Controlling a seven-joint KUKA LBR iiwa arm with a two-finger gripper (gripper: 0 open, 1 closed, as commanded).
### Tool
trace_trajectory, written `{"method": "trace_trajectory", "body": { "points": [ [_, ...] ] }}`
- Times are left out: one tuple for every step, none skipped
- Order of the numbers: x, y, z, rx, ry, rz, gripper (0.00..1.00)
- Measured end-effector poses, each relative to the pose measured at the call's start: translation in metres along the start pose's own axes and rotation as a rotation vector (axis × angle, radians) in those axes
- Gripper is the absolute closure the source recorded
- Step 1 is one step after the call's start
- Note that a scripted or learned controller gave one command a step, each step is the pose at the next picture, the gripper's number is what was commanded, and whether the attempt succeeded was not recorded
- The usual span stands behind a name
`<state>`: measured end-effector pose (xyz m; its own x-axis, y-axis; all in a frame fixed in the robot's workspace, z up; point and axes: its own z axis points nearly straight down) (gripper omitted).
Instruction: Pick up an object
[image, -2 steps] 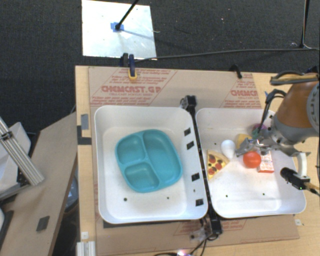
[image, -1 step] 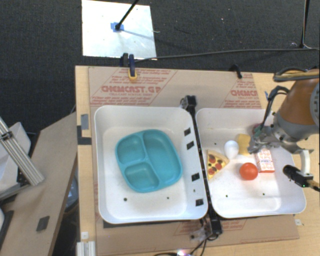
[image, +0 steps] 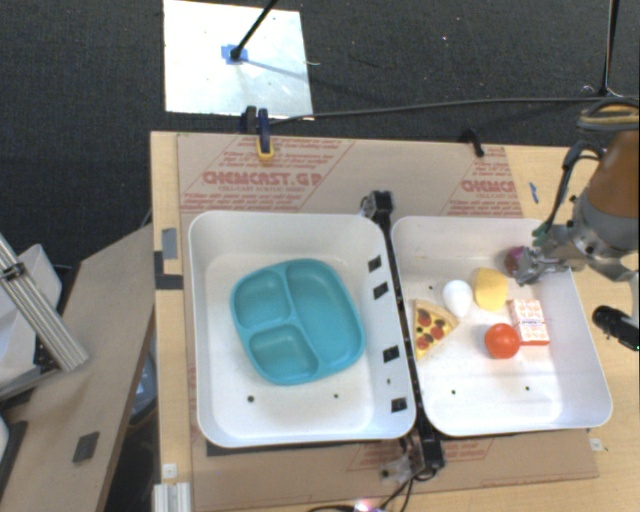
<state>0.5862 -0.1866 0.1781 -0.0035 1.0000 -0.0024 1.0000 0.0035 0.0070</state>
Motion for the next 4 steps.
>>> {"method": "trace_trajectory", "body": {
  "points": [
    [-0.001,0.002,-0.043,0.000,0.000,-0.001,1.00],
    [0.059,-0.007,-0.037,0.006,0.004,-0.005,1.00],
    [0.105,-0.014,-0.047,0.005,0.004,-0.006,1.00],
    [0.169,-0.018,-0.053,0.006,0.005,-0.008,1.00]
  ]
}}
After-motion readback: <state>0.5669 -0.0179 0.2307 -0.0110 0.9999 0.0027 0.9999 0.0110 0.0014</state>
